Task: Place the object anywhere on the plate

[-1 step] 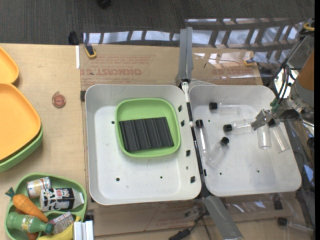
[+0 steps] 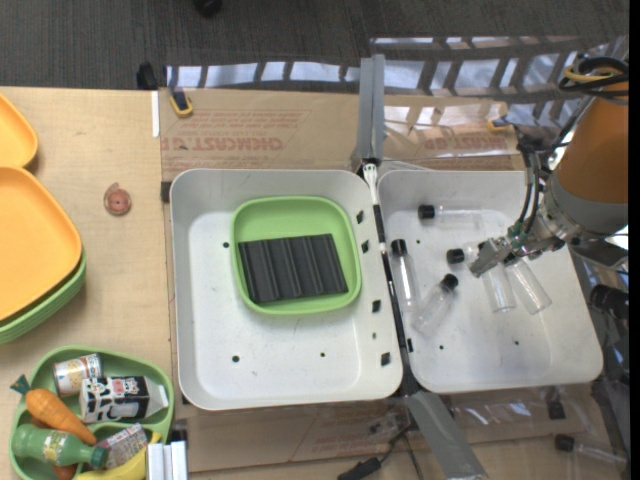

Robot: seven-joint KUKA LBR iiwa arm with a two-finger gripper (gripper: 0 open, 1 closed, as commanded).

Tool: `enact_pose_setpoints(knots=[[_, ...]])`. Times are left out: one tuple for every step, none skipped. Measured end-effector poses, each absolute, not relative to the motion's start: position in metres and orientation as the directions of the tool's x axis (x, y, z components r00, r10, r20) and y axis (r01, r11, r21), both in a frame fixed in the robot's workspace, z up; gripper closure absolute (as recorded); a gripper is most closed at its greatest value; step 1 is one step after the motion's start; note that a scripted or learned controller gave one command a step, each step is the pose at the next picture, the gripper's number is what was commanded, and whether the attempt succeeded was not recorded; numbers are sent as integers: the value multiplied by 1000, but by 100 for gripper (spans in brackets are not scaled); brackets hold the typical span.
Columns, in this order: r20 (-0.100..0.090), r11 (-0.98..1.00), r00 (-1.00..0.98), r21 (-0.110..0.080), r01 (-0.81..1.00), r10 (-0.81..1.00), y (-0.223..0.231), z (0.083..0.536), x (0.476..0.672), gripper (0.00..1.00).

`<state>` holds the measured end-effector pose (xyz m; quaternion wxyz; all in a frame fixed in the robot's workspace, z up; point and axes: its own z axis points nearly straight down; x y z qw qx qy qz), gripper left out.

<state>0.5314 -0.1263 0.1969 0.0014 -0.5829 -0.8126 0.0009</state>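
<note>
The things to be moved are clear plastic tubes with black caps, lying scattered flat on the floor of the right bin. One lies near the bin's far wall, one along the left wall by the divider, and several crowd the middle. They rest on their sides as loose round things do, and their transparency makes their outlines hard to follow against the white.

The target is the green plate in the left bin, sitting toward that bin's far half. A dark ribbed mat covers its middle, leaving the rim bare. Nothing from the right bin lies on it, so the placing is judged not yet done.

The pincer is low in the right bin, in the thick of the middle cluster, beside a black cap and above two clear tubes. Whether it is spread or pinching a tube cannot be told.

The arm comes in from the right, its orange band high over the bin's far right corner, the wrist angled down and leftward toward the tubes.

On the counter to the left stand orange plates and a green bowl of toy food, well apart from the bins.
</note>
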Motion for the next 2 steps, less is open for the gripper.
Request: enact_pose_setpoints(knots=[[-1, 328, -328, -1, 945, 945, -19, 214, 534, 100], [0, 444, -444, -3, 896, 896, 54, 190, 567, 100]])
